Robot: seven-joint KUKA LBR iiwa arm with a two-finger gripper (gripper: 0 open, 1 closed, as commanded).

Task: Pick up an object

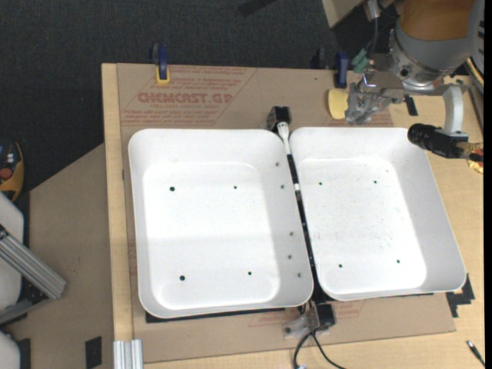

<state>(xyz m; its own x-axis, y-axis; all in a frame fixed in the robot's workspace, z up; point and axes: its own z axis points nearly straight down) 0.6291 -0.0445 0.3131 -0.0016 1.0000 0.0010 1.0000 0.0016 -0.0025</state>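
Observation:
A small pale yellow object (336, 103) lies on the brown board just beyond the far rim of the right bin (442, 229). My gripper (364, 104) hangs right beside it, on its right side, low over the board and outside both bins. The object looks to be next to the gripper rather than inside it. The grey arm with its orange band rises from there toward the top right corner. The left bin (138, 206) sits well away from the gripper.
The two white bins sit side by side on a brown board (200, 91), joined by a black clip strip (292, 183). Blue clamps (161, 58) stand at the board's far edge. A black cylinder (434, 138) juts over the right bin's far right corner.

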